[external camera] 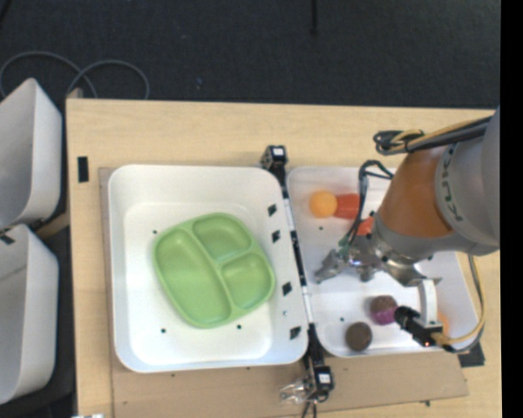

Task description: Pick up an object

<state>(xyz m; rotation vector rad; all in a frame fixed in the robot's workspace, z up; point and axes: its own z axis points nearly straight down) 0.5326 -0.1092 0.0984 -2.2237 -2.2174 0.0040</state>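
My gripper (342, 265) hangs low over the middle of the right bin (329, 307), its dark fingers pointing left toward the divider; nothing shows between them. An orange ball (323, 204) lies at the bin's far end beside a red-orange piece (348, 205). A purple round object (383, 309) and a brown round object (358, 335) lie at the near end, below and to the right of the gripper. The arm's orange band (416, 200) covers part of the bin's right side.
The left bin (131, 338) holds a green three-compartment plate (213, 268). A raised divider with black clips (289, 259) separates the bins. White containers (13, 155) stand off the bench at the left. Cables (392, 139) loop above the wrist.
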